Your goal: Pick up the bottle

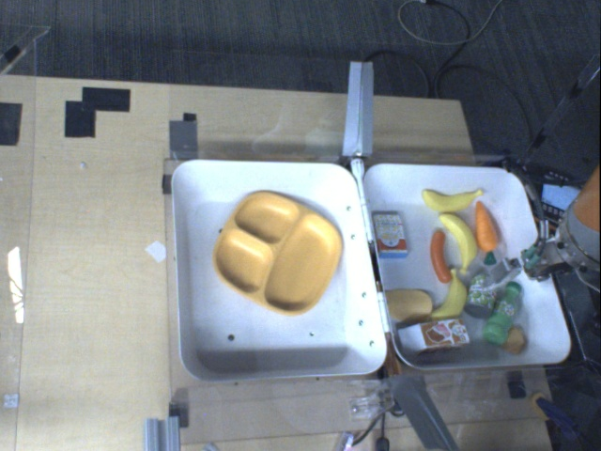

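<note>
Bottle (501,312) in right bin (535,205) (among fruit).

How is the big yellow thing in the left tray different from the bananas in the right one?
The yellow bread-shaped lump is broad, rounded and lobed; the bananas are slim and curved. The lump lies alone in the left bin; the bananas lie among other items in the right bin. Both are yellow.

Arm (587,216) enters from right edge; pincer (537,259) low, pointing left.

no legible text on anything
</note>
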Tool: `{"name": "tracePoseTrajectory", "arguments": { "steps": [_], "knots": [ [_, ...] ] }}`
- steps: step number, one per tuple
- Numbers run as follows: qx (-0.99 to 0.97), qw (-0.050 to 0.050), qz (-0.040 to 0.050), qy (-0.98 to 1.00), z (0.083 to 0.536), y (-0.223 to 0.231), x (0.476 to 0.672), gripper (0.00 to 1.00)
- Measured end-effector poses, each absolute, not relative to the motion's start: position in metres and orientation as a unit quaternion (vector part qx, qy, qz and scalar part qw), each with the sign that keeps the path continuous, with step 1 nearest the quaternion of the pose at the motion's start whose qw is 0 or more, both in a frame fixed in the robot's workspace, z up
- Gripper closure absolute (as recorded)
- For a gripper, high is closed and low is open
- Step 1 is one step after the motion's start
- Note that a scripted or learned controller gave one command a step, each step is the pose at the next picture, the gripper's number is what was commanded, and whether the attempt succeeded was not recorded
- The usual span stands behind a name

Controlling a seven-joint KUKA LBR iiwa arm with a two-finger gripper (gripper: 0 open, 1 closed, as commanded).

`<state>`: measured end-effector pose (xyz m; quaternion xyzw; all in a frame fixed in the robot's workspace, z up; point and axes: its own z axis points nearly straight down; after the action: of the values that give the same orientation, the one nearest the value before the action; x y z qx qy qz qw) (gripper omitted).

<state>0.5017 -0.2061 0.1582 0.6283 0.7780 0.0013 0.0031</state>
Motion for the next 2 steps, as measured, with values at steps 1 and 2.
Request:
{"name": "tracePoseTrajectory", "arguments": {
  "steps": [1,2],
  "knots": [
    [0.675,0.003,0.0015,0.738,0.152,-0.206,0.489,0.00],
    [0.541,0.006,0.0019,0.841,0.090,-0.175,0.491,0.00]
  ]
}}
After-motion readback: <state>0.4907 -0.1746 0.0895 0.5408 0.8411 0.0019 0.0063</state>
